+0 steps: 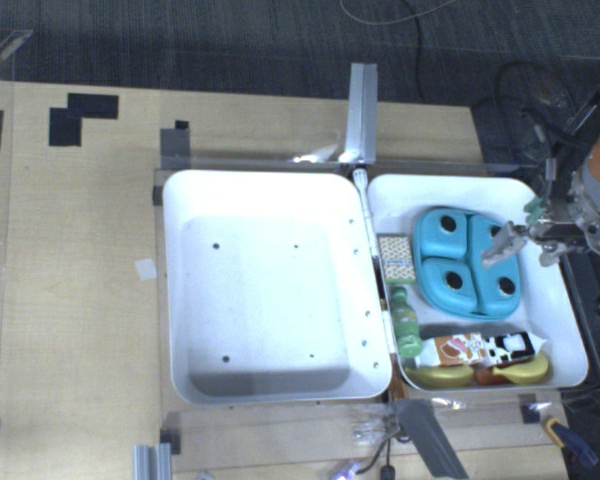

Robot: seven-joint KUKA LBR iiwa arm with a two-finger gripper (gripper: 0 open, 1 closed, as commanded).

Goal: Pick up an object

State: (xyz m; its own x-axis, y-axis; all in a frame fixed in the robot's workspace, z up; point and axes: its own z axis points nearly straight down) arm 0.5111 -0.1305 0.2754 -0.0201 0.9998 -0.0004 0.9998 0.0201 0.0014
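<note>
Reaching in from the right, the gripper (508,246) hung over the right bin (570,313), at the right edge of the blue four-hole tray (460,260). One grey finger slanted across the tray's right half; the other I could not make out, so I cannot tell if the fingers (500,249) were wide or narrow, and nothing showed between them.

No object was picked yet, as far as the view showed. Everything lay in the right bin:
- blue four-hole tray, upper middle, flat
- small patterned packet (395,257) just left of the tray, by the bin's left wall
- green bottle (404,323) below the packet, lying along the left wall
- printed carton (480,348) lying along the bottom
- banana (485,373) touching the carton's lower side, against the bottom wall

The left bin (265,283) sat beside it on the desk (70,268).

Judged stage: approach or descent toward the tray, grasp not confirmed. Left to do: close on something, lift it free of the bin. The tray looked wide and smooth, so probably hard to pinch except at a rim or hole edge; a miss seemed likely
</note>
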